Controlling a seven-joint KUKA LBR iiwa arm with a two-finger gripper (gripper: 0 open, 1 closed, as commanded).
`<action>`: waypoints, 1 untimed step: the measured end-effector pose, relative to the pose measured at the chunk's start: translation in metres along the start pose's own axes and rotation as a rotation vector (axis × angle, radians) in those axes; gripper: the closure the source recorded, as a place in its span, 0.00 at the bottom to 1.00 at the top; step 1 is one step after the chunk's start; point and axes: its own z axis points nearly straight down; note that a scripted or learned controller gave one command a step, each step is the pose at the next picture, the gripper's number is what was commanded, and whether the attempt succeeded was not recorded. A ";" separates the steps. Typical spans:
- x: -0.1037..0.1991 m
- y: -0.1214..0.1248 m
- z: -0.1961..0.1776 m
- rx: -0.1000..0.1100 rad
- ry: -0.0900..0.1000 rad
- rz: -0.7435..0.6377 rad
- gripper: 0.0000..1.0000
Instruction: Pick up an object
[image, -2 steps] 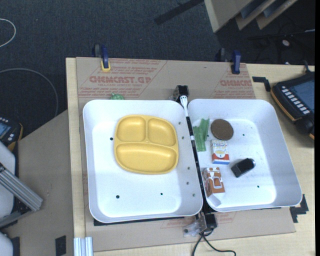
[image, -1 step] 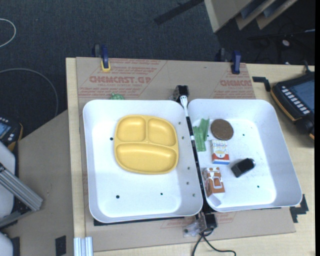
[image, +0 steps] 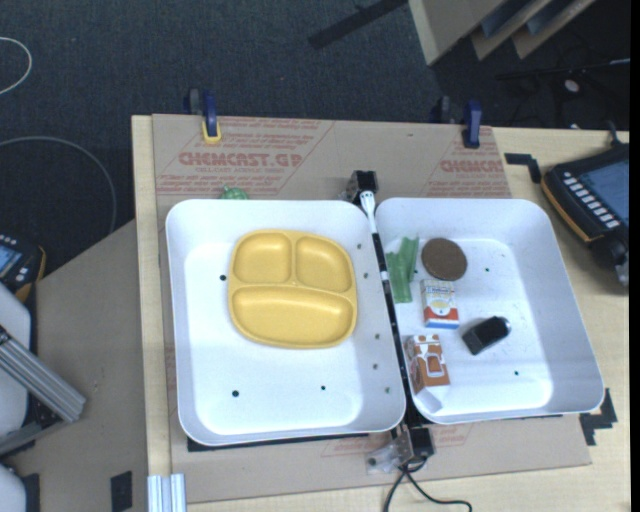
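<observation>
The right bin (image: 560, 290) holds several small objects. A green strip (image: 403, 267) lies near its left wall. A brown round disc (image: 444, 259) sits beside it. Below the disc lies a small white and orange box (image: 440, 304). A black block (image: 486, 334) rests toward the middle. An orange and white packet (image: 429, 361) lies near the bin's front left. The left bin (image: 200, 350) holds a yellow divided plate (image: 293, 288).
The bins rest on a cardboard sheet (image: 260, 150) held by blue clamps (image: 209, 113) at the back. A black and orange handheld pendant (image: 598, 200) lies at the far right. Cables (image: 400, 480) run out at the front edge.
</observation>
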 end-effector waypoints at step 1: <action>0.022 0.001 -0.144 -0.028 -0.009 -0.008 1.00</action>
